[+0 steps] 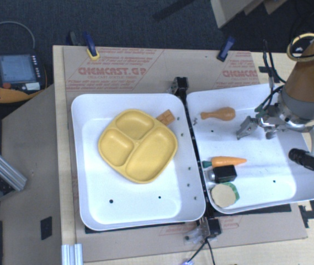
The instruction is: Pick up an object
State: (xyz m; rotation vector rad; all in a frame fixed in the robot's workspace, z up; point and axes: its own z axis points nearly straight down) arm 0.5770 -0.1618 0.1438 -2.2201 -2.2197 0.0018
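The right bin (278,195) holds a tan drumstick-shaped piece (218,114) at its back left. Along its left side lie an orange carrot (228,161), a small black block (224,174) and a round tan disc with a green rim (224,195). My gripper (257,131) hangs over the back middle of this bin, just right of the drumstick piece and apart from it. Its fingers are spread open with nothing between them. The carrot lies below it in the view, toward the bin's front.
In the left bin (90,164) sit a yellow divided plate (138,146) and a small brown block (165,117) at the plate's back right edge. A black clamp (180,85) sits between the bins at the back. The arm (305,87) covers the right bin's far right.
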